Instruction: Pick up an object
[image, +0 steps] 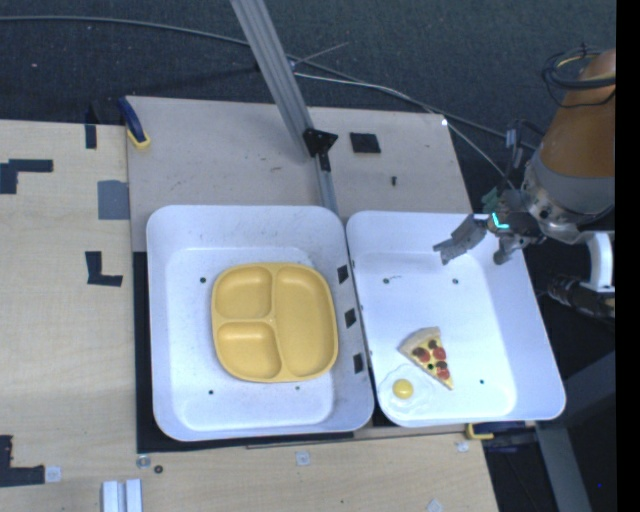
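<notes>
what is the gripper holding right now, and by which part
Nothing. The gripper hovers over the right bin's upper right corner with its jaws spread and nothing between them. The pizza slice and small yellow piece lie untouched on the bin floor.

The right bin (520, 330) is bare across its back and middle; only a toy pizza slice (428, 355) and a small yellow round piece (402, 389) lie near its front left corner. In the left bin (170, 300), a yellow divided plate (274, 322) fills the centre, leaving bare strips along the walls.
</notes>
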